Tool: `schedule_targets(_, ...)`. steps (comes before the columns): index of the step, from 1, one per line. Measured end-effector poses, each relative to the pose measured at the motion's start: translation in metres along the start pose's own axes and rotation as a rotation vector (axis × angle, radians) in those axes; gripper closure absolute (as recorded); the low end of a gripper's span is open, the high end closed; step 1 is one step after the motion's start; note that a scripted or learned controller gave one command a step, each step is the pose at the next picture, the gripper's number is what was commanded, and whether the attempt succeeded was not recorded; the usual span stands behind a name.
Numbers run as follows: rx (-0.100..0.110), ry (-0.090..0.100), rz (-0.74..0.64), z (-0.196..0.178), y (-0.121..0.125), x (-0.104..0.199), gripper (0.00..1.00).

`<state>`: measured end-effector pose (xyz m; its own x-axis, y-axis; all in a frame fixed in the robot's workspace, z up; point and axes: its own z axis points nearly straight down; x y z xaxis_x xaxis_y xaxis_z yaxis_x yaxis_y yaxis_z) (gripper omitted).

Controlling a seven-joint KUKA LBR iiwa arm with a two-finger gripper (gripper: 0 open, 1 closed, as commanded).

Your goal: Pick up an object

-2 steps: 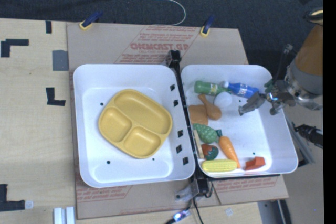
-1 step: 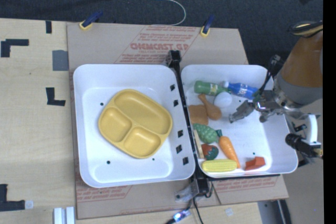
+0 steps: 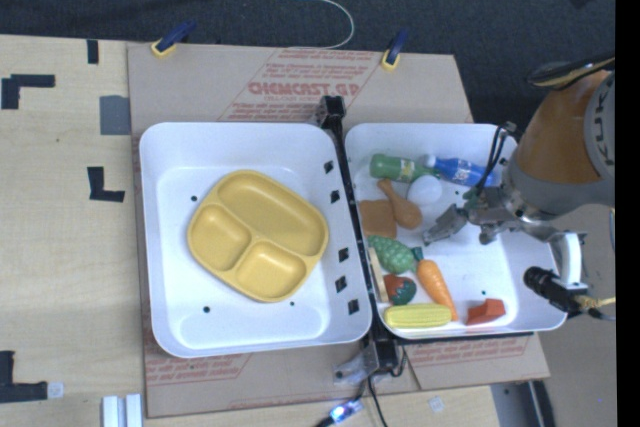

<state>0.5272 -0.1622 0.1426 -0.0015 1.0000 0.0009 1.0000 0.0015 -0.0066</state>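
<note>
My gripper hangs low over the middle of the right bin, coming in from the right below the orange-banded wrist. It sits just right of a brown drumstick and below a white ball. An orange carrot lies a little below and left of the gripper. At the bin's far side lie a green bottle and a blue bottle. I see nothing held in the gripper.
Along the right bin's left and near sides lie a tan slice, a green vegetable, a red-and-green piece, a corn cob and a red piece. A yellow divided plate lies in the left bin.
</note>
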Motion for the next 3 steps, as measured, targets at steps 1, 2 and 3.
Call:
schedule_targets(1,-0.001,0.001,0.001,0.054,-0.001,0.001,0.0)
schedule_targets(2,-0.002,0.001,0.0,0.042,0.0,0.002,1.0)
schedule_targets(3,-0.009,-0.001,-0.001,-0.01,0.006,0.011,1.0)
